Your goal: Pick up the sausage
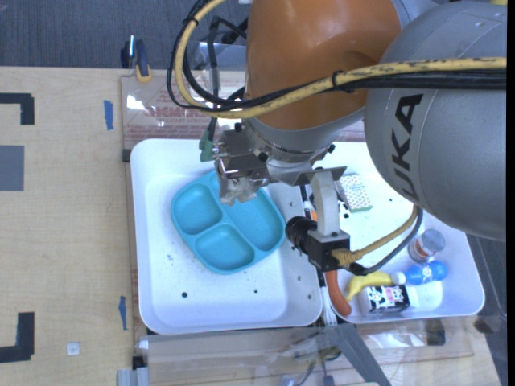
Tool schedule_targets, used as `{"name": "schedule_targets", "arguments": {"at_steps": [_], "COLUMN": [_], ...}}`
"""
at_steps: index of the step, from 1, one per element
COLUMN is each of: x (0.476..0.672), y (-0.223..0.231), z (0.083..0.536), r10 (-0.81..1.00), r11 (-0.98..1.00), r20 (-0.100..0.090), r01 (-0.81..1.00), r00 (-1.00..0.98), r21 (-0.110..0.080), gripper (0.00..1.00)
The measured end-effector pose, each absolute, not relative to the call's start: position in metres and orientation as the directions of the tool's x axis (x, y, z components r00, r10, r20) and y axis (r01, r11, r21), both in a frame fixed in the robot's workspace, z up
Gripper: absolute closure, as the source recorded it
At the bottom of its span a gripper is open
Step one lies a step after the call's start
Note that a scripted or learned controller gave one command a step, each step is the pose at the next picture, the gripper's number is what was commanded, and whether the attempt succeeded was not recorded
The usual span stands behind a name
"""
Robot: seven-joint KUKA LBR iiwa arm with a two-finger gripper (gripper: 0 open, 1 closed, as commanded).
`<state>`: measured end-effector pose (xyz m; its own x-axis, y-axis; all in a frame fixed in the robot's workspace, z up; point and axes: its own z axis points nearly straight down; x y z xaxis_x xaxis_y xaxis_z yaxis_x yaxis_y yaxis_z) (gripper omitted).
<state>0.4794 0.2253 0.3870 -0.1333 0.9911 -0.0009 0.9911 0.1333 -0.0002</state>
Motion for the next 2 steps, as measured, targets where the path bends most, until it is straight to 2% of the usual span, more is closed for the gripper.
{"name": "schedule_targets", "arguments": {"at_steps": [1, 2], "x": [0.511, 0.481], "y": [0.178, 0.207], "z": [0.435, 0.351], "r10": [0.915, 0.946], "r11": [0.404, 0.324], "r20": [-0.002, -0.001], "r01": [0.915, 0.946], "r00": [-0.404, -0.324], "r21": [0.004, -0.001], "gripper": [1.00, 1.00]}}
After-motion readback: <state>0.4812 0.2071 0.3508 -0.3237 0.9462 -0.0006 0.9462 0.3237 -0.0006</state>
